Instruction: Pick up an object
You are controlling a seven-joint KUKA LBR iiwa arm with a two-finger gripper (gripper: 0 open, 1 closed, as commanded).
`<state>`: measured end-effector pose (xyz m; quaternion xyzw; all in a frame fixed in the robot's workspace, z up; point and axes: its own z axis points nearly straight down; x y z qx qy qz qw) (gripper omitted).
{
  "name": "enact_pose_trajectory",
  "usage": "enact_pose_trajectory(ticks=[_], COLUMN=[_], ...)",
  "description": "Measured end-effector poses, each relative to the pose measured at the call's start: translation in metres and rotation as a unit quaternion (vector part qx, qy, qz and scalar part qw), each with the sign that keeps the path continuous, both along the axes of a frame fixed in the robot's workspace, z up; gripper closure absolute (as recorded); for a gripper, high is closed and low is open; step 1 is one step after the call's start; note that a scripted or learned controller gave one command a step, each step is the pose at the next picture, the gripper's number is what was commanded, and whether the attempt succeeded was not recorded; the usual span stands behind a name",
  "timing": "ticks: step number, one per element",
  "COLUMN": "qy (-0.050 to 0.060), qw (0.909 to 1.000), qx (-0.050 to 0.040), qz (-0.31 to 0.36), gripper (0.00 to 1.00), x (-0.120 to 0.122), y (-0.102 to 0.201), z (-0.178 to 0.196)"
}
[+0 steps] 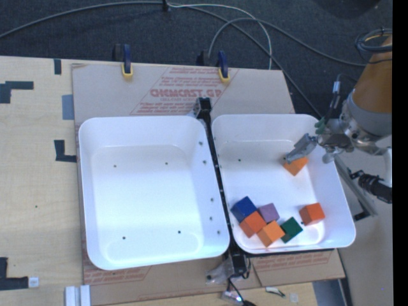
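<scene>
A wooden tabletop [38, 171] fills the frame, carrying two shallow white bins side by side on a cardboard sheet [178, 91]. The left bin [86, 171] takes the centre-left of the frame; the right bin [255, 129] takes the centre-right.

The grey arm [373, 101], with its orange band, enters from the right edge at mid height. Its claw [299, 153] reaches down and left into the upper right part of the right bin.

An orange block [295, 166] sits directly at the claw's tip, just below and slightly left of it in the frame, touching or nearly so. Whether the block is truly between the fingers, and whether they are apart or together, cannot be told from this angle. The block looks roughly cubic, with no clear long axis, and one corner points toward the lower left.

Well apart from it, along the bin's lower edge, lies a cluster: a blue block [243, 207], a purple block [268, 211], two orange blocks [261, 227], a green block [291, 227] and a red-orange block [312, 213].
</scene>
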<state>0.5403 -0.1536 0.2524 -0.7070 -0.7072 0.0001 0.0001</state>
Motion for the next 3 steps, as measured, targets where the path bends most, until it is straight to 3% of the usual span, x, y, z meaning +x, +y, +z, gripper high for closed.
enact_pose_trajectory(ticks=[1,2,3], qy=[-0.008,-0.006,0.0], qw=[1.0,1.0,1.0], qx=[-0.0025,-0.0027,0.0013], qz=[0.0,0.0,0.001], gripper=[0.0,0.0,0.0], x=[0.064,0.063,0.109], y=[-0.039,-0.04,-0.061], z=[-0.145,-0.147,-0.161])
